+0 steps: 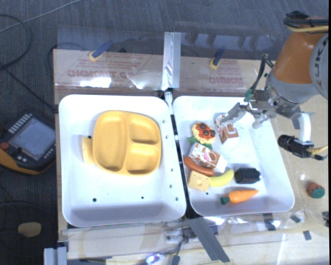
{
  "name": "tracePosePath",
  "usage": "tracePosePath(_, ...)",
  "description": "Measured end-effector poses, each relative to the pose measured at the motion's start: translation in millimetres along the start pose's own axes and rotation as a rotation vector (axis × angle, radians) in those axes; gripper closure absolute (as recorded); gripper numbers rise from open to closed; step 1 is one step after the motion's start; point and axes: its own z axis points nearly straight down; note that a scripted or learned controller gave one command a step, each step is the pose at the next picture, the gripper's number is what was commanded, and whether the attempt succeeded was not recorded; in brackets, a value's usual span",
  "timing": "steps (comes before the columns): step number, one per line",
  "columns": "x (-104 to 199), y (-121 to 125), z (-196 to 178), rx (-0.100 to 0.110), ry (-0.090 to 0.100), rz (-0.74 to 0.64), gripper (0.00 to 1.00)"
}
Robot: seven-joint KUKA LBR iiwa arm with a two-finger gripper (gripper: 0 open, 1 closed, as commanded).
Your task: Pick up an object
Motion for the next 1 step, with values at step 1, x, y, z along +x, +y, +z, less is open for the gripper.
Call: tracePosePath(1, 0.9, 47.2, 103.6, -0.004, -0.002, -0.358, 0.00)
